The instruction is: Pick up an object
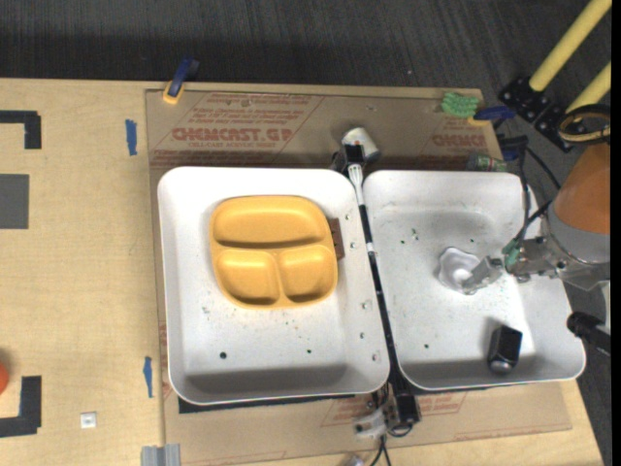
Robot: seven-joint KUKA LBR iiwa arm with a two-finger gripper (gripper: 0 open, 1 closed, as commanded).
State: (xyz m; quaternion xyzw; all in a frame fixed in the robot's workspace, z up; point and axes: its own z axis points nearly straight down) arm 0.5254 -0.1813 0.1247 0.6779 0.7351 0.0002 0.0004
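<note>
Right bin (427, 352): tool (490, 268) low over the middle, reaching in from the right, touching a clear cup (460, 268) (grip state impossible to tell). Small black object (505, 347) near the near right corner, well apart. Left bin (194, 348): yellow tray (274, 249), far of centre.
</note>
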